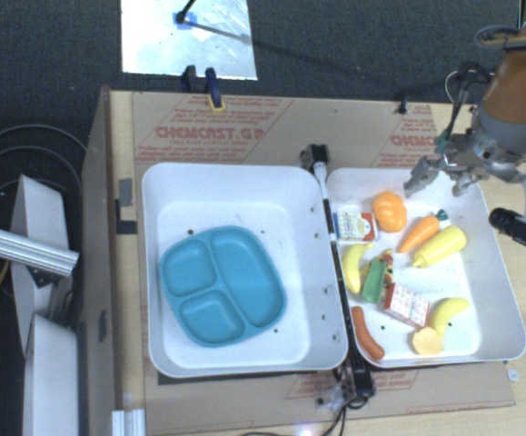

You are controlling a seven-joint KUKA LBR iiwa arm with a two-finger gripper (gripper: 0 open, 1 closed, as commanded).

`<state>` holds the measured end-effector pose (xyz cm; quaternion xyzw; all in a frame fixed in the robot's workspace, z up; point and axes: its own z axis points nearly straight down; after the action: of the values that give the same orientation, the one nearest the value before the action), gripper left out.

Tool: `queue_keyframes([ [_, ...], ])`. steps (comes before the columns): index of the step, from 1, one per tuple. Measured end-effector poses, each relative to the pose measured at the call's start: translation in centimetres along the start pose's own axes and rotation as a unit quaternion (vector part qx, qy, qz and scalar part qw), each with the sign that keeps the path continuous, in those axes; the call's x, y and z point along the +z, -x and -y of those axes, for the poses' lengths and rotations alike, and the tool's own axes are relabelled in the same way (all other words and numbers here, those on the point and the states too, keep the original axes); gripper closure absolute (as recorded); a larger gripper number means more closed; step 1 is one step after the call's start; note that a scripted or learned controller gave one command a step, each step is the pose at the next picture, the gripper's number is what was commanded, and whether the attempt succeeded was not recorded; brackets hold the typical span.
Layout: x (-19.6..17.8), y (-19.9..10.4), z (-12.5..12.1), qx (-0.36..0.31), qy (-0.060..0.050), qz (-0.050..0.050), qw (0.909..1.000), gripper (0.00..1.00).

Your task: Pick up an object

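The hand (441, 176), fingers apparently spread and empty, hovers over the right bin's (508, 284) far edge. We judge the orange pumpkin toy (389, 211) nearest, lying toward the camera and leftward; the carrot (419, 232) slants just beyond.

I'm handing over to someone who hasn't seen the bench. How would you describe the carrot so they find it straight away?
Look in the right-hand white bin, the one crowded with toy food, not the left bin holding the blue divided tray. In its upper half, just right of the round orange pumpkin, lies the carrot. It is the only long, tapered orange piece with a green tip, lying aslant beside a yellow piece.
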<state>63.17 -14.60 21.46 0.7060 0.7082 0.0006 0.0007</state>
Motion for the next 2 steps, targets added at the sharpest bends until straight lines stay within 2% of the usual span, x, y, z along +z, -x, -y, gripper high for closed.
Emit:
queue_keyframes([
  [1, 11.9, 1.7, 1.9, 0.002, -0.002, 0.001, 1.0000, 0.00],
  [2, 10.3, 1.6, 1.6, 0.000, 0.002, 0.001, 1.0000, 1.00],
])
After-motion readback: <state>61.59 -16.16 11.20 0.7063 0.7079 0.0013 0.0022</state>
